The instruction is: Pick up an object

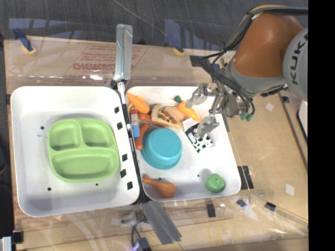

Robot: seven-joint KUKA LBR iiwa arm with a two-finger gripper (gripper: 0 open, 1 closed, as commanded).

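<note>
The pincer point(203, 111) is being held low over the upper right part of the right bin point(230, 161), reached in from the right by the grey arm with its orange band point(261, 35). Two metal fingers point(198, 94) are being seen spread apart, one toward the carrot point(187, 110), the other down toward the black-and-white checkered block point(203, 141). Nothing is being seen between them; the pincer is being judged open and empty.

No single target is being named by the task, so every item in the right bin is being counted as a candidate. These are being kept crowded in one bin, presumably so that a descent anywhere lands near something: an orange piece point(138, 103) at the upper left, a pizza-slice toy point(166, 115) beside it, the blue bowl point(162, 148) in the middle, a brown drumstick-shaped piece point(159, 186) at the bottom, a green apple point(215, 182) at the lower right.

The left bin point(21, 140) is being occupied by a green divided plate point(82, 149), well apart from the pincer.

Judgement: the carrot and the checkered block are lying nearest the fingers, so one of these is being taken as the likely target. Whether either is being touched cannot be told. The grasp is not yet made. Risk: with neighbours this close, a finger may be landed on the wrong item.
</note>
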